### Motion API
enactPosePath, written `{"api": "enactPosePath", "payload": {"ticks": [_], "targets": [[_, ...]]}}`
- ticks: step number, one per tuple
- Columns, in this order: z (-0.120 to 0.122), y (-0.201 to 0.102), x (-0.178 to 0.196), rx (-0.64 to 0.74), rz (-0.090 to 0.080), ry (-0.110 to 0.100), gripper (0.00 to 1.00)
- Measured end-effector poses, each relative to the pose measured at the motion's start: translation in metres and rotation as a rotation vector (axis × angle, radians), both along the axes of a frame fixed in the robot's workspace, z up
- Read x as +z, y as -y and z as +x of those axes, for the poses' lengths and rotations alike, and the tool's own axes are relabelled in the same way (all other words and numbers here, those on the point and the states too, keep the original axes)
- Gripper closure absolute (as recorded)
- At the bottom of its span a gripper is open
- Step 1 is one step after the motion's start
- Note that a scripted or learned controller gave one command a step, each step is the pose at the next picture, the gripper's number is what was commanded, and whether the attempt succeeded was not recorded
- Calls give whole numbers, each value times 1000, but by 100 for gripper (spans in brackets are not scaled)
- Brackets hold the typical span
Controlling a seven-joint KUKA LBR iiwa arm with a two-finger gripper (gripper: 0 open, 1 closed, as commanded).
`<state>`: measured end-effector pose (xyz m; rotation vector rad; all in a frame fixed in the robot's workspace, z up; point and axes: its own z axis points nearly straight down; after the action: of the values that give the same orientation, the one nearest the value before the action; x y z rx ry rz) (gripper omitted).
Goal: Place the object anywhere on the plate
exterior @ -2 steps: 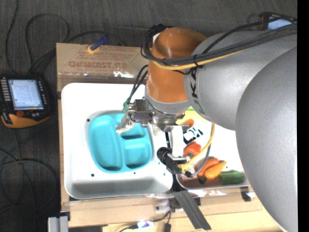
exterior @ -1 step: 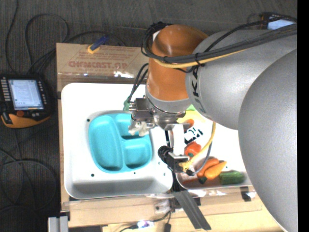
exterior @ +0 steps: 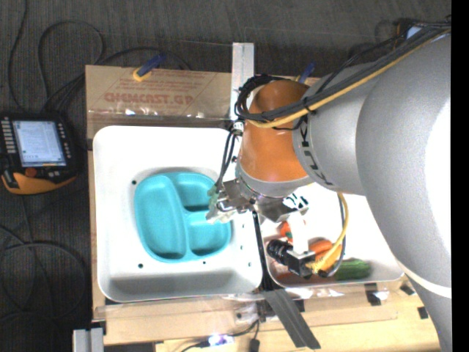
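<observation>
Below, two white bins [exterior: 106, 196] sit on a cardboard-topped bench [exterior: 161, 94] over dark carpet [exterior: 110, 13].

Turquoise divided plate [exterior: 172, 218] flat in the left white bin [exterior: 117, 270].

a robot lab: teach pendant [exterior: 34, 147] on dark carpet, loose cables [exterior: 44, 57], clamped cardboard [exterior: 157, 94].

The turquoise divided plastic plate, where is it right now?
The turquoise divided plastic plate lies in the left white bin, toward its right side, just left of the gripper.
</observation>
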<state>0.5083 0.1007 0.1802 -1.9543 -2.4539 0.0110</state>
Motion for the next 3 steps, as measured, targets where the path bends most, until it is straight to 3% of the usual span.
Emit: {"api": "enactPosePath", "payload": {"ticks": [1, 2, 3], "targets": [[-25, -71, 22, -186, -3, 1, 100], [-19, -37, -20, -132, -2, -1, 100], [56, 10, 1, 234, 0, 3, 100]]}}
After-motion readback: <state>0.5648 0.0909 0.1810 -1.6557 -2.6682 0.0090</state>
